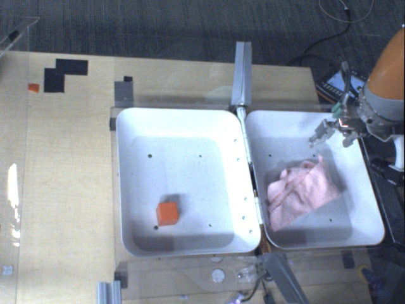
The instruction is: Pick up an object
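- Because it sits alone in the lower middle of the left bin (133, 170), the small orange block (168, 213) looks light, stiff and easy to pinch across two flat opposite faces.
- In the lower half of the right bin (373, 233), the crumpled pink cloth (297, 192) looks soft and limp; I judge its raised folds the best place to take hold.
- At the upper right of the frame, the gripper (335, 132) hovers above the right bin's far edge, its fingers spread apart, holding nothing and touching nothing.
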Robot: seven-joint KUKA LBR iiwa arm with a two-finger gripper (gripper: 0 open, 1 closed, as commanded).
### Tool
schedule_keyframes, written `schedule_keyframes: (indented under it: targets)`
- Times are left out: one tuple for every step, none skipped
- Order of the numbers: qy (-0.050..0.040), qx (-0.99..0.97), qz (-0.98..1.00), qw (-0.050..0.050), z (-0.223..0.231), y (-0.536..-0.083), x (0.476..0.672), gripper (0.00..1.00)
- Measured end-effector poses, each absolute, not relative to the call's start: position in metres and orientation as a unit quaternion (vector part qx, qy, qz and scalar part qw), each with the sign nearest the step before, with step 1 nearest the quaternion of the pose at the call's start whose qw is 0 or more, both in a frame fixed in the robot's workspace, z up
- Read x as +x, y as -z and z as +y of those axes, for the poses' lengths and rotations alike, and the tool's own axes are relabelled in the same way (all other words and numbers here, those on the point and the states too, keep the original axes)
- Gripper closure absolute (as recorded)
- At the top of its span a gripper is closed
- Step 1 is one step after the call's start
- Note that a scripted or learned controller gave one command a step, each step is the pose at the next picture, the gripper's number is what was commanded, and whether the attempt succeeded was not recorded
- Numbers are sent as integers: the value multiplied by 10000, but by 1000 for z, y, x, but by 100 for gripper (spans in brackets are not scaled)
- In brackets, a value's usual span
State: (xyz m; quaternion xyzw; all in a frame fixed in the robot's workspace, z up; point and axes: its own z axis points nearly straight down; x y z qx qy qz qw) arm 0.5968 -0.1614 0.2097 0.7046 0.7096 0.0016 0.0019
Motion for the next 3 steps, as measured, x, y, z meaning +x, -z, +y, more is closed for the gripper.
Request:
schedule_keyframes:
  targets:
    - [-28,7172,6969,39,-191,-97,584,0]
    - [-48,6772,7357,68,-198,-92,577,0]
    - [-55,6186,7856,82,-130,-92,556,0]
